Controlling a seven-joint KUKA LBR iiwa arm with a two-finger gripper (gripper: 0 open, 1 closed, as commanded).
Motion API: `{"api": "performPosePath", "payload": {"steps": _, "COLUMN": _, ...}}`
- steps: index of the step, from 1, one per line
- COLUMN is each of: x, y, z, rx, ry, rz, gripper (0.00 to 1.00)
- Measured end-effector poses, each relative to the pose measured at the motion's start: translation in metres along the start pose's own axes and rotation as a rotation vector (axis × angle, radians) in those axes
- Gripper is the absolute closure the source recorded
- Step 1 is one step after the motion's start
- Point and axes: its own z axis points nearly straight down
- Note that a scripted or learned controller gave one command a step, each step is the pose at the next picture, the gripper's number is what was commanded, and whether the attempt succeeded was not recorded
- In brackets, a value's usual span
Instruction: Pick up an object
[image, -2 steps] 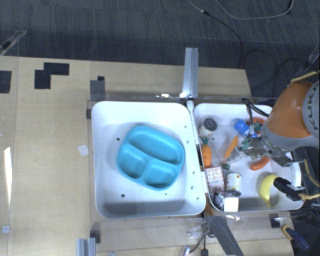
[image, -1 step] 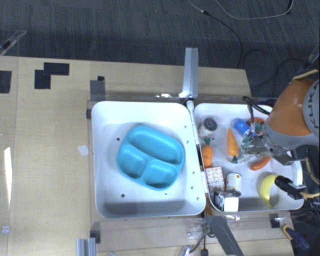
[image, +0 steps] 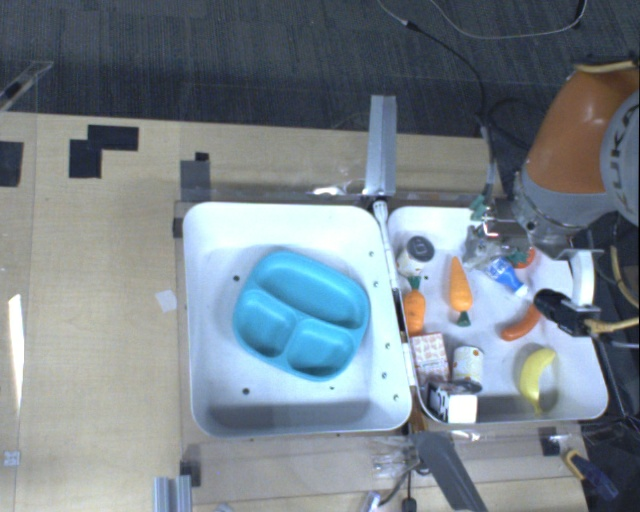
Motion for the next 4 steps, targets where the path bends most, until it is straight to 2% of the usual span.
{"api": "performPosePath", "payload": {"steps": 1, "x": 0.035, "y": 0.033, "z": 0.048, "rx": 0.002, "ry": 0.000, "rz": -0.219, "gripper": 1.00}}
{"api": "performPosePath", "payload": {"steps": 2, "x": 0.020, "y": 0.065, "z": -0.072, "rx": -0.001, "ry": -0.001, "rz": -0.146, "gripper": 1.00}}
{"api": "performPosePath", "payload": {"steps": 3, "x": 0.039, "y": 0.087, "z": -0.158, "rx": -0.002, "ry": -0.001, "rz": -0.338, "gripper": 1.00}}
{"api": "performPosePath", "payload": {"steps": 4, "x": 0.004, "y": 0.082, "z": -0.070, "rx": 0.000, "ry": 0.000, "rz": -0.602, "gripper": 1.00}}
